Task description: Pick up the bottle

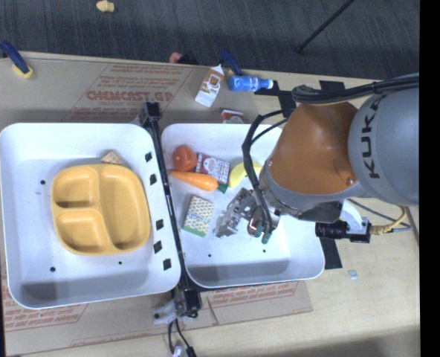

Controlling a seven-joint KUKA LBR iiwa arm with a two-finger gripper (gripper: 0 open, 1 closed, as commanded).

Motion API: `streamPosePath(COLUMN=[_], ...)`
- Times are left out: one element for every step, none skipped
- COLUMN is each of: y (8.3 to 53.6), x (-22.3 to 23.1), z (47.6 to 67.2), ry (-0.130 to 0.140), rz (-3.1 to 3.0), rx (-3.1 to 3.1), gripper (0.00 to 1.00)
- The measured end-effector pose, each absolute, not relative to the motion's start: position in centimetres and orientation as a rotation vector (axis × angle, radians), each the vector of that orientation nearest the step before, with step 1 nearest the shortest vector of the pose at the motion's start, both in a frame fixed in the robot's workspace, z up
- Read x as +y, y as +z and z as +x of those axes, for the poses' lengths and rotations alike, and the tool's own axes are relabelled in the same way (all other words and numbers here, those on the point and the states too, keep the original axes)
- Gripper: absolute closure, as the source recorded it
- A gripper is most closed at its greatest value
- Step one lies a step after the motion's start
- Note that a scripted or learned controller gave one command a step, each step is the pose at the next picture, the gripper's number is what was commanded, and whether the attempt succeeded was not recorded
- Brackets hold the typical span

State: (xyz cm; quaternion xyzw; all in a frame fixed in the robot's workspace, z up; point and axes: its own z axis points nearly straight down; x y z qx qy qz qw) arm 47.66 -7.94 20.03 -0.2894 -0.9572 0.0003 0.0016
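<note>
Camera view: the gripper (244, 220) hangs low in the right bin (205, 270), just beside the patterned card (198, 216); I cannot tell its state. The blue bottle (248, 84) lies outside on the bench, behind the bin's far rim.

Grey arm (387, 147), orange band, black cables, metallic gripper (244, 218)

Blue bottle (250, 84) lies flat beyond the bins.
</note>
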Motion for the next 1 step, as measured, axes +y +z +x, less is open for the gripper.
streamPosePath(y=[19.20], x=[-6.59], z=[47.66], ry=[0.001], rz=[-0.531], rx=[-3.091], gripper=[1.00])
